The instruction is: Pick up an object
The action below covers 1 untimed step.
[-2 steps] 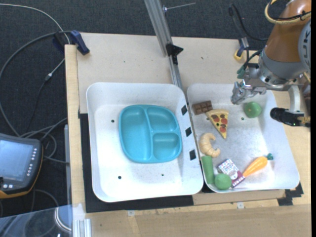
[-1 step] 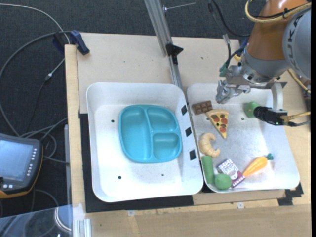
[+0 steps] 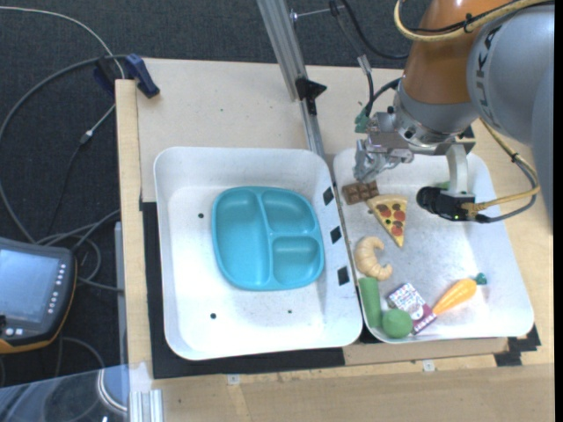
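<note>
Reaching in over the right bin [image 3: 501, 262], my gripper [image 3: 368, 176] hangs at that bin's far left corner, directly above one small brown chocolate piece [image 3: 360, 192]; my fingers [image 3: 362, 170] point down at it, but I cannot tell from this angle whether they are spread, pressed together, or touching it. Taking the chocolate piece as reference: one pizza slice [image 3: 390, 216] lies just beside it on the near right, apart from it. One croissant [image 3: 372, 257] lies nearer the camera than the chocolate piece, along the bin's left wall. One green vegetable [image 3: 370, 300] lies beyond the croissant in the same direction, next to one green round item [image 3: 397, 323] at the bin's near edge. One small purple-and-white packet [image 3: 410, 302] sits just right of the green pieces. One carrot [image 3: 456, 295] lies well apart from the chocolate piece, toward the near right corner. One black cylindrical part [image 3: 444, 202] on my wrist assembly hangs to the right of the pizza slice. Count of bins: two. The left bin [image 3: 176, 236] holds one blue divided plate [image 3: 266, 236], with three compartments, well to the left of the chocolate piece.
</note>
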Each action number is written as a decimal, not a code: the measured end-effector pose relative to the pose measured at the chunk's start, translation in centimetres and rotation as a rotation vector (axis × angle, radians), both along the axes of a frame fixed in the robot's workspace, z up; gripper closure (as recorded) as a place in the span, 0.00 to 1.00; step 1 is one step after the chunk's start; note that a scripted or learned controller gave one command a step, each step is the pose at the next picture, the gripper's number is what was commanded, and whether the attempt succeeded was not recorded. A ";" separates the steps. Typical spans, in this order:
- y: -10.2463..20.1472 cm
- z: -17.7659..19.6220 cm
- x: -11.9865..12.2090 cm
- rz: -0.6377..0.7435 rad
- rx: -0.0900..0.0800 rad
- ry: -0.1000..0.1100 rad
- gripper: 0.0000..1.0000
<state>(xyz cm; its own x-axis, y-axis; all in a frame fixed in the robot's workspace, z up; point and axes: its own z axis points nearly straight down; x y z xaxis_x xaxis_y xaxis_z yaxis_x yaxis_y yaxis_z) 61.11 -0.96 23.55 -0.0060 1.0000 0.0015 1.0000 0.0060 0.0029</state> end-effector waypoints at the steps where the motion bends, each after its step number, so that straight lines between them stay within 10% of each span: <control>1: 5.9 0.8 -1.4 0.001 0.001 0.005 1.00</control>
